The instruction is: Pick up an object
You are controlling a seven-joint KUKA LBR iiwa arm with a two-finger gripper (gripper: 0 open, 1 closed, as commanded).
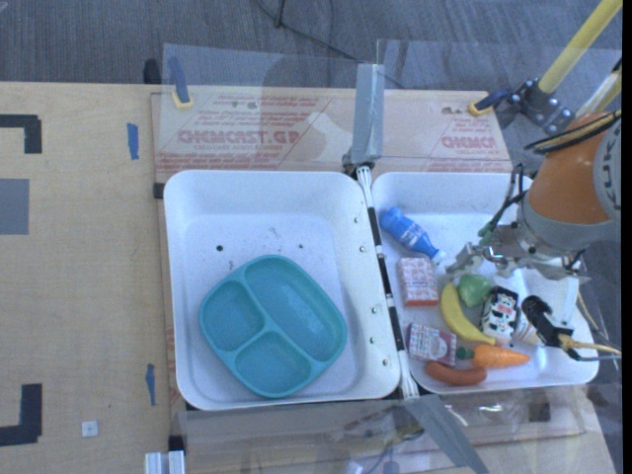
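Observation:
The right bin (449,191) holds several small items. A blue bottle (407,232) lies near its left wall, with a pink box (418,280) just in front of it. A yellow banana (456,316) curves beside a green item (474,289) and a black-and-white cow-patterned piece (501,316). An orange carrot (504,357), a red sausage (452,373) and a small pink carton (431,343) lie along the front. My gripper (499,263) hangs low over the green item and the cow-patterned piece, under the orange-banded wrist (568,181). I see nothing held in it.
A teal divided plate (273,324) lies in the left bin (197,215). The divider between the two bins (378,275) runs just left of the bottle and boxes. A wooden bench top (79,265) stretches to the left.

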